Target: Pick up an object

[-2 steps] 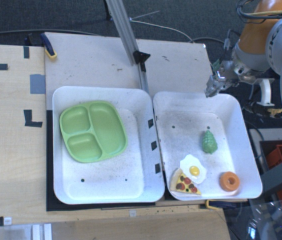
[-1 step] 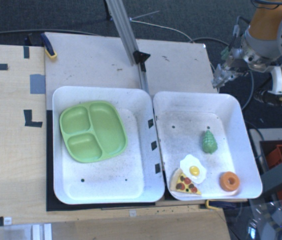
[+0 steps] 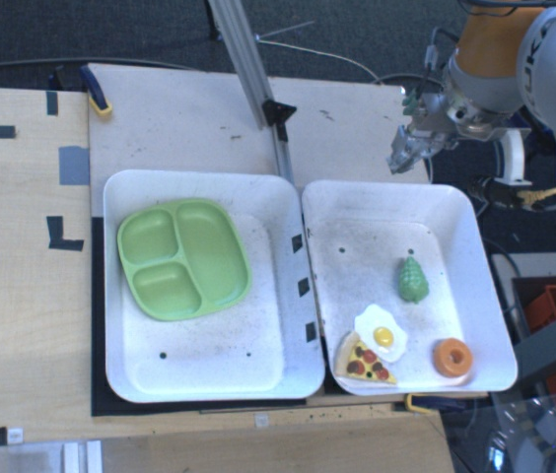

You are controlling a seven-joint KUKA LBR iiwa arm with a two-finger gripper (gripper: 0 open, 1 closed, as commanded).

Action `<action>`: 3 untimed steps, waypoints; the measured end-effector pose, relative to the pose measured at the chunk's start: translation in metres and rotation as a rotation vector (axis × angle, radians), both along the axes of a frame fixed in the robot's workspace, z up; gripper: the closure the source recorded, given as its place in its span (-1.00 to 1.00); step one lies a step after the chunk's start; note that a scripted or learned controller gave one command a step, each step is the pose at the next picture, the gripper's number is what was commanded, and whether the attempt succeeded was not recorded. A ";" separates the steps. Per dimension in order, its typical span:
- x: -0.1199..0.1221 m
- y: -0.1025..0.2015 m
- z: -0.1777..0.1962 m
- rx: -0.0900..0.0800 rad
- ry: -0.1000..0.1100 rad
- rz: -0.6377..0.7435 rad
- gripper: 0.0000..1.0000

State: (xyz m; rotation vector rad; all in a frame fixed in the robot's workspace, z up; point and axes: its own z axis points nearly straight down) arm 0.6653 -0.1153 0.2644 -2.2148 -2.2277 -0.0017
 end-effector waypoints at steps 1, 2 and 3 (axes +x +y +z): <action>-0.005 0.061 0.001 0.001 0.001 0.002 1.00; -0.019 0.120 0.001 0.001 0.003 0.001 1.00; -0.037 0.173 -0.004 0.001 0.004 0.001 1.00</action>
